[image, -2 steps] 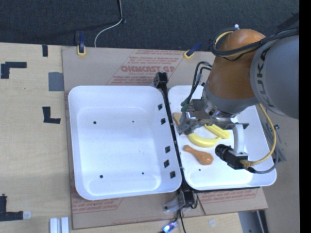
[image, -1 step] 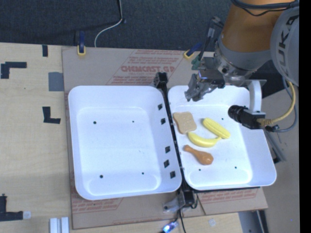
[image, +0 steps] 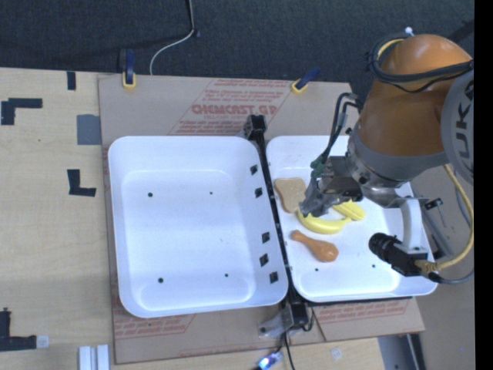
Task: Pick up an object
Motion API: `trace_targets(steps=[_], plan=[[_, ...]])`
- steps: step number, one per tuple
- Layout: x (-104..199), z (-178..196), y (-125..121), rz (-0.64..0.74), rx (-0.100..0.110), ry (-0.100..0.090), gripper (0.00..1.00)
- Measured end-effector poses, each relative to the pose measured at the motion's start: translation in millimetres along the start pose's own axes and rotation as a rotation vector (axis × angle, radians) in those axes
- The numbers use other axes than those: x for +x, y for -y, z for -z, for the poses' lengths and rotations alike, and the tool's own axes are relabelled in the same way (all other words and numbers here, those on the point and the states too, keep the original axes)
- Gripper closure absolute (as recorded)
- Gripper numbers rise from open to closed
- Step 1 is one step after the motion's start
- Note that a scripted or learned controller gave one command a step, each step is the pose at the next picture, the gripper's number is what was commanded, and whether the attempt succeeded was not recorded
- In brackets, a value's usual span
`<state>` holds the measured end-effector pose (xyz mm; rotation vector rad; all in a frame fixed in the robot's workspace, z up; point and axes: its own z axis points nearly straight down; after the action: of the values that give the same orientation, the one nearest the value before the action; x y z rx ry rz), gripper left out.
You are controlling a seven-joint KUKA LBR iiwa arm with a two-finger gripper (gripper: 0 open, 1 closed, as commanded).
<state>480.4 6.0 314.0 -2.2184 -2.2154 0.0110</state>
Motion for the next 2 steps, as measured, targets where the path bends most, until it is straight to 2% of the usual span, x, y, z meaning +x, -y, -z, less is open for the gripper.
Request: trace_targets(steps=[1,2], plan=[[-45,29,-64,0.000,-0.014,0.003,1.00],[34,110,-98,0.011,-0.018,-0.003,1.00]])
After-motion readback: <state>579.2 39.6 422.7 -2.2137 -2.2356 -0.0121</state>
